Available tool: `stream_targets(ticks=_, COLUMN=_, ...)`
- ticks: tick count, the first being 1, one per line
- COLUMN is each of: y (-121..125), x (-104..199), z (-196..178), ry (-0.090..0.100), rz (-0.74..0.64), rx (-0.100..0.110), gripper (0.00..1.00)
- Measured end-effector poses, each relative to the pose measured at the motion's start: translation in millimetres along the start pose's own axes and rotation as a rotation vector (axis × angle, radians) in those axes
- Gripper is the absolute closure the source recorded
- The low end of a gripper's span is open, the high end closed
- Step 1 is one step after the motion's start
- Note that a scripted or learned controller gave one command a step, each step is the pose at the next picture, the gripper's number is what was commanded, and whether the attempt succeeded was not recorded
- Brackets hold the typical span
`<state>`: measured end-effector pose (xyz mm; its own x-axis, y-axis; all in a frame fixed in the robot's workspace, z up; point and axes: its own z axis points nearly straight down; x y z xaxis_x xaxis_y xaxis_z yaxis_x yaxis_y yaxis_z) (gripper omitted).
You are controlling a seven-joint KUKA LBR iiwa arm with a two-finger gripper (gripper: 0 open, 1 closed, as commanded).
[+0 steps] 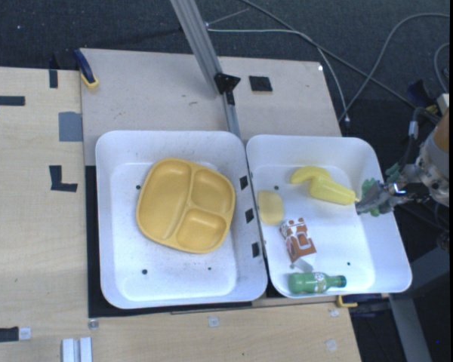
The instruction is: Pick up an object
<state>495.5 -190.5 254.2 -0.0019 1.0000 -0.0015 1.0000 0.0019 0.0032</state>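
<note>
So the right bin has the pickable stuff: a yellow banana-ish toy up top, a pale yellow round piece, a red-and-white packet and a green bottle at the front. The gripper hovers at the bin's right rim, just beside the banana toy; can't tell its state. Looks like the approach step. Next it needs to get over one item and descend. The left bin holds a yellow divided tray.

the left bin is mostly taken up by a yellow tray, leaving bare floor along its edges. in the right bin, a banana, sponge, packet and bottle crowd the left and middle; the right side lies open.
</note>
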Motion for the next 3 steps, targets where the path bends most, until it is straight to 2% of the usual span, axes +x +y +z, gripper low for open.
stream_targets(ticks=1, y=4, x=63, z=5, ry=0.002, rz=-0.004, rx=0.005, gripper=1.0)
stream_targets(ticks=2, y=13, x=114, z=2, ry=0.002, rz=-0.004, rx=0.004, gripper=1.0)
stream_targets(ticks=3, y=9, x=170, z=4, ry=0.002, rz=-0.004, rx=0.006, gripper=1.0)
